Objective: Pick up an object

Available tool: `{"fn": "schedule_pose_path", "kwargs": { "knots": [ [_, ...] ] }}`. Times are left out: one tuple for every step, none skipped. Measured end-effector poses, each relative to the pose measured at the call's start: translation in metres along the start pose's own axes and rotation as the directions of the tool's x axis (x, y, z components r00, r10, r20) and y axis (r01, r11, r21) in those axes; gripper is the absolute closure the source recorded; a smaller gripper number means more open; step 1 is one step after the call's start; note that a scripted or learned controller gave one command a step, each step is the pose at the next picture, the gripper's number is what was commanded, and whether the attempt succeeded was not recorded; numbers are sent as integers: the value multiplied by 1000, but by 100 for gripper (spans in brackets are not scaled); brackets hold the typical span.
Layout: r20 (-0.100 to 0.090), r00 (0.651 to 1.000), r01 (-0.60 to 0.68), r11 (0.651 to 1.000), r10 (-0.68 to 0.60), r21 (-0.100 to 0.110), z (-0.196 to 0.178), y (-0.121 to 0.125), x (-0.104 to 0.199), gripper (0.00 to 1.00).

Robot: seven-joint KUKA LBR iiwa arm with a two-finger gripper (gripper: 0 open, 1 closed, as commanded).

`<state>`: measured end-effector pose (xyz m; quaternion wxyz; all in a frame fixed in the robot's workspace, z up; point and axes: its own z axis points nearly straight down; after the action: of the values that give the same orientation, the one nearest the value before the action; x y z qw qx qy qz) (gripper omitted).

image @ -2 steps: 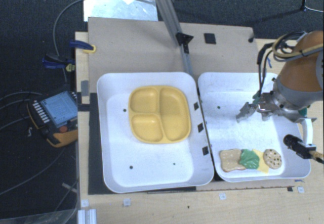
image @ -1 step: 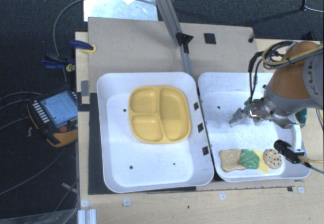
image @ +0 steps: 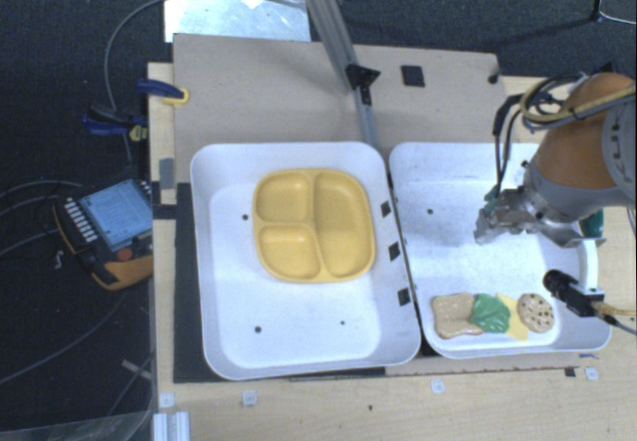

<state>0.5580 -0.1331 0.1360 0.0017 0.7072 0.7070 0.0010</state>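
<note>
In the right bin (image: 438,190), several small food pieces lie along the near edge: a tan toast slice (image: 454,315), a green leafy piece (image: 490,312), a yellow piece (image: 514,323) under it, and a round speckled cookie (image: 535,312). My gripper (image: 495,222) hangs over the middle of the right bin, above and behind those pieces, well apart from them. Nothing shows between its fingers.
The left bin (image: 229,320) holds a yellow divided plate (image: 313,225). A grey pole (image: 328,21) slants across the back board down to the gap between the bins. Cables and a handheld pendant (image: 107,225) lie left of the bench.
</note>
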Motion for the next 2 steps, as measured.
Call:
{"fn": "schedule_pose_path", "kwargs": {
  "knots": [
    [0,1000,6,1000,-6,-3,-55,-2,9,100],
    [1,1000,6,1000,-6,-3,-100,4,6,100]
  ]
}}
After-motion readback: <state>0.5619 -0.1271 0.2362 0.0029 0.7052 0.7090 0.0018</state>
